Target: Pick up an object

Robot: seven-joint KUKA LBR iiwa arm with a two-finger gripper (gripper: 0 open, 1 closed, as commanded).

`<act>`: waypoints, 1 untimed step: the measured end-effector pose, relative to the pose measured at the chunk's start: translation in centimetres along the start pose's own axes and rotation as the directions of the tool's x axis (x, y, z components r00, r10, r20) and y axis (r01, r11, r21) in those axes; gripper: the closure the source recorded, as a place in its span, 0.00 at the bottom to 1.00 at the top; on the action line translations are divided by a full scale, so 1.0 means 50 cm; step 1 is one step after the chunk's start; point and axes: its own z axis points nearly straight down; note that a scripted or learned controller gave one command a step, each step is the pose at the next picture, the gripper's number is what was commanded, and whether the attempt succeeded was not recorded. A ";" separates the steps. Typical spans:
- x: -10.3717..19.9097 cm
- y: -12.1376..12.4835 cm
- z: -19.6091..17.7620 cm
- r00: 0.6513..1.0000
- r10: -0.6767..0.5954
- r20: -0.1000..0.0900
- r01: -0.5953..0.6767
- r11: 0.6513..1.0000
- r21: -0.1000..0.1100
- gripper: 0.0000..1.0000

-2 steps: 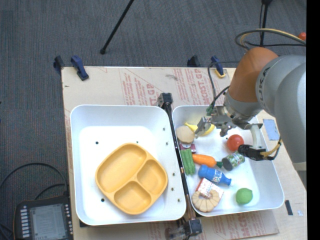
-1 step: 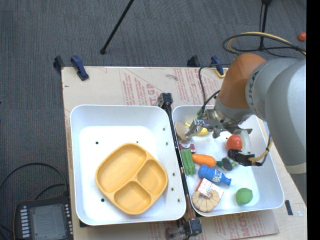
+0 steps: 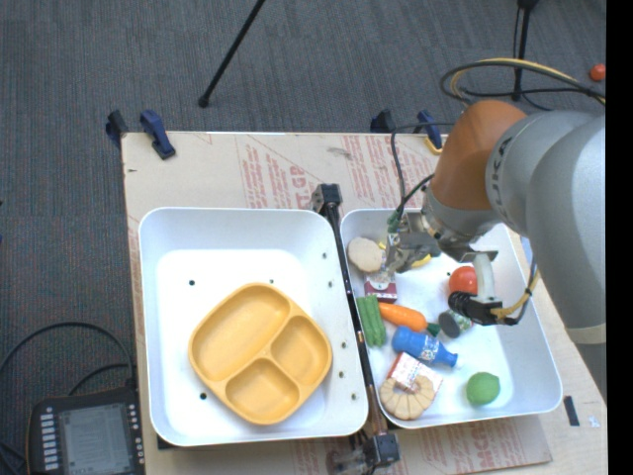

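Observation:
My gripper (image 3: 394,257) reaches down into the right bin (image 3: 539,364) at its upper left. It hangs just right of a beige rounded piece (image 3: 363,255) and just above a small red and white packet (image 3: 381,287). A yellow piece (image 3: 427,256) peeks out from behind the gripper body. Below lie a green cucumber (image 3: 371,321), an orange carrot (image 3: 403,316), a blue bottle (image 3: 423,345), a round waffle (image 3: 408,397) and a green lime (image 3: 483,389). A red tomato (image 3: 462,280) sits to the right. Nothing shows held in the gripper.
The left bin (image 3: 168,245) holds a yellow divided plate (image 3: 259,352). The divider (image 3: 348,295) between the two bins runs close to the gripper's left. The grey arm with its orange band (image 3: 475,161) covers the right bin's upper right. A black cable loop (image 3: 490,310) hangs near the tomato.

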 end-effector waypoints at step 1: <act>-0.001 -0.001 0.002 1.000 0.001 0.000 -0.001 1.000 0.002 0.00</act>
